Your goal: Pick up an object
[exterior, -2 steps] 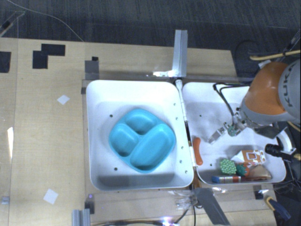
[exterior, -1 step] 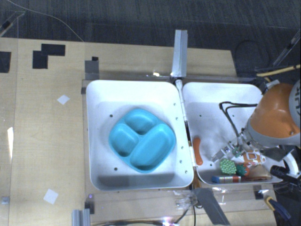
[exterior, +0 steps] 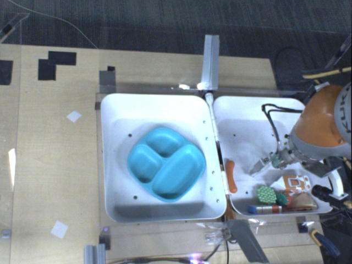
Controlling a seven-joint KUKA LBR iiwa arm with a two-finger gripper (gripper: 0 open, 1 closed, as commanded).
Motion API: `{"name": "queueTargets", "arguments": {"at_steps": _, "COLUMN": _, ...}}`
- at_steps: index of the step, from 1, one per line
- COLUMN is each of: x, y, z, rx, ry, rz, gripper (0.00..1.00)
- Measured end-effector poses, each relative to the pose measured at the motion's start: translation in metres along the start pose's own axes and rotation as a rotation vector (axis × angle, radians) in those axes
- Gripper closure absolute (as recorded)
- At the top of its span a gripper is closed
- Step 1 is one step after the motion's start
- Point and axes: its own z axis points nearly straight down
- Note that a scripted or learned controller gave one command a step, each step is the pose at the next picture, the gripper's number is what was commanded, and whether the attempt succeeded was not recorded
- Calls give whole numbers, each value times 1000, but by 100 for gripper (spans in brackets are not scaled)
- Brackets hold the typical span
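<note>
You have the fingers (exterior: pixel 263 164) low inside the right bin (exterior: pixel 242 114), slanting down and toward the left from the orange-banded wrist (exterior: pixel 322 120). You cannot tell from this view whether they stand wide or narrow; the metal tip is small and blurred, and you see nothing between them.

Just to the left of the fingers, apart from them, lies an orange carrot-shaped piece (exterior: pixel 231 176). Its long axis runs nearly straight up and down the picture, along the wall the two bins share, with one end toward the far rim and the other toward the near rim.

Below the fingers, at the bin's near edge, you have a cluster: a green knobbly object (exterior: pixel 267 194), a marker-like stick (exterior: pixel 264 208) lying left to right along the near wall, and a small printed card or box (exterior: pixel 296 183) with a brown item (exterior: pixel 303 203) beside it. Which of these touch each other is hard to tell.

Well to the left of the fingers, the left bin (exterior: pixel 118 120) holds a blue divided tray (exterior: pixel 166 163) with three compartments, set at a tilt to the bin walls. Both bins sit on the pale wooden tabletop (exterior: pixel 49 164).
</note>
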Motion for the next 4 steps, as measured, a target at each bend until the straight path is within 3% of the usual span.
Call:
{"name": "queueTargets", "arguments": {"at_steps": 1, "x": -51, "y": 63, "z": 3, "rx": 2, "ry": -1, "rz": -44, "gripper": 0}}
{"name": "queueTargets", "arguments": {"at_steps": 2, "x": 57, "y": 1, "z": -2, "rx": 0, "ry": -1, "rz": -38, "gripper": 0}}
{"name": "queueTargets", "arguments": {"at_steps": 3, "x": 1, "y": 89, "z": 2, "rx": 0, "ry": -1, "rz": -144, "gripper": 0}}
{"name": "queueTargets", "arguments": {"at_steps": 4, "x": 40, "y": 35, "z": 0, "rx": -3, "ry": -2, "rz": -305, "gripper": 0}}
